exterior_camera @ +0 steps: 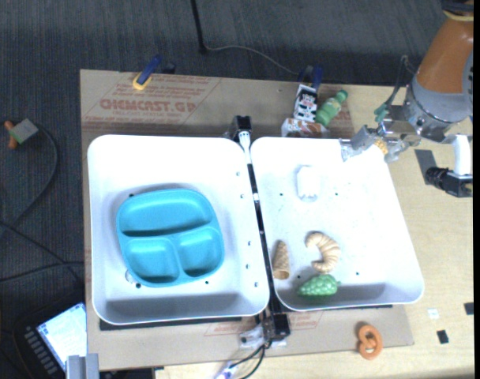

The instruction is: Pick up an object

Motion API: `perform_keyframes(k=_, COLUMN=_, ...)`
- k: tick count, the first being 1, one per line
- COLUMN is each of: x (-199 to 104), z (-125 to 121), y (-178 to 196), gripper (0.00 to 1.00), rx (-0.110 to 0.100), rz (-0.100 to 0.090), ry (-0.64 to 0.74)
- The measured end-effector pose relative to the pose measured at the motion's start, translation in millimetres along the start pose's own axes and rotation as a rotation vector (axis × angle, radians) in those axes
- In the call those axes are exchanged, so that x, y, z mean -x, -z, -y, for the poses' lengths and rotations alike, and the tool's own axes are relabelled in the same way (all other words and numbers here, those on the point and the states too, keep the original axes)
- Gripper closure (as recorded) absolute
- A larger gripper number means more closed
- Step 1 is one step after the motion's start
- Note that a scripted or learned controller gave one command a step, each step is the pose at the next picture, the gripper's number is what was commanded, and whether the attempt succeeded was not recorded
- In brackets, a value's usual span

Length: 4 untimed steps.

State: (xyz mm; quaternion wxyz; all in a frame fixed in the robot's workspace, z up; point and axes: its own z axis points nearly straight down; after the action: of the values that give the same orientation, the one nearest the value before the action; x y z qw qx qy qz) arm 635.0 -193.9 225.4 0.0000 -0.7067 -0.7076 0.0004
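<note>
While the pincer (369, 144) hovers over the right bin's (398, 212) far rim, its state is unclear.

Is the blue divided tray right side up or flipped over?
Right side up: the blue tray in the left bin shows three open compartments facing the camera, with nothing visible in them.

Arm (449, 54) cut off by frame's top-right edge. Gripper (366, 144) too small; I could not resolve finger state.
</note>
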Motion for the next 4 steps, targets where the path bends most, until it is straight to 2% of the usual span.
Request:
perform_keyframes(k=1, x=2, z=37, y=-131, gripper=0.0, rx=0.0, rz=0.0, ry=0.0)
perform_keyframes(k=2, x=18, z=88, y=50, gripper=0.0, rx=0.004, rz=0.003, ry=-0.002)
perform_keyframes(k=3, x=14, z=101, y=-90, gripper=0.0, rx=-0.004, rz=-0.001, ry=-0.001)
perform_keyframes(k=4, x=19, z=136, y=-128, gripper=0.0, rx=0.002, rz=-0.012, ry=0.007)
